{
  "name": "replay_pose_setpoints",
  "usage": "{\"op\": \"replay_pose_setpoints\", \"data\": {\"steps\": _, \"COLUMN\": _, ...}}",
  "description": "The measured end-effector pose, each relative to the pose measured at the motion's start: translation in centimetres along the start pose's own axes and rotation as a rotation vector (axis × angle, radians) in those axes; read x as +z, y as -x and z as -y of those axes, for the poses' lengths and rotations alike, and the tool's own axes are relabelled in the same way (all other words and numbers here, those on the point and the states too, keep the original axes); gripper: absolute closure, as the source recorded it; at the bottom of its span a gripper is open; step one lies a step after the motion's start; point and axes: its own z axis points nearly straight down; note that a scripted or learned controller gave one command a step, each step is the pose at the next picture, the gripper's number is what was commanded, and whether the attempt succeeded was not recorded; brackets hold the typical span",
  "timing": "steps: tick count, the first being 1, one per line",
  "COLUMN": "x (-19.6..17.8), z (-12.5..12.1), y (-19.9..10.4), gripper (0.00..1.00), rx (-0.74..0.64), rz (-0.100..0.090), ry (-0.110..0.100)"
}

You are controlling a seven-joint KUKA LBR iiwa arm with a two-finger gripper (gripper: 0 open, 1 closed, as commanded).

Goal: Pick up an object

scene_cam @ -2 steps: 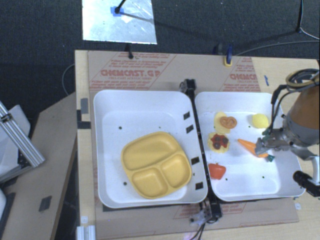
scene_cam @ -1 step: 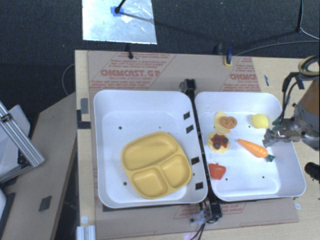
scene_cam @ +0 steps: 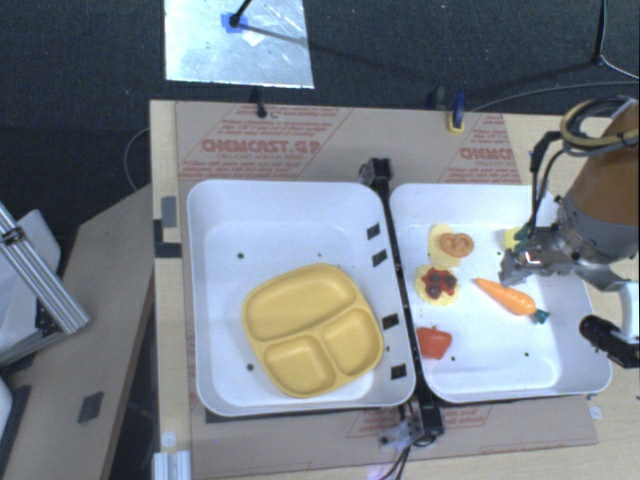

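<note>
claw [scene_cam: 520, 260] hangs just above the carrot [scene_cam: 505, 295], likely lining up a grab; cannot tell its state; carrot lies loose.

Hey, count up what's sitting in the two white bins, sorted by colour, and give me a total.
Yellow: 2, the divided tray and a round yellow piece with an orange top
Orange: 1, the carrot
Red: 2, the small red piece and a dark red topped round
Total: 5
</note>
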Motion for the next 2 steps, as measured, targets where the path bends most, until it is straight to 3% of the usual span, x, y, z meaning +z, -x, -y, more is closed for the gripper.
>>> {"op": "replay_pose_setpoints", "data": {"steps": 2, "x": 0.4, "z": -2.5, "y": -12.0, "gripper": 1.0, "rx": -0.001, "rz": -0.001, "ry": -0.001}}
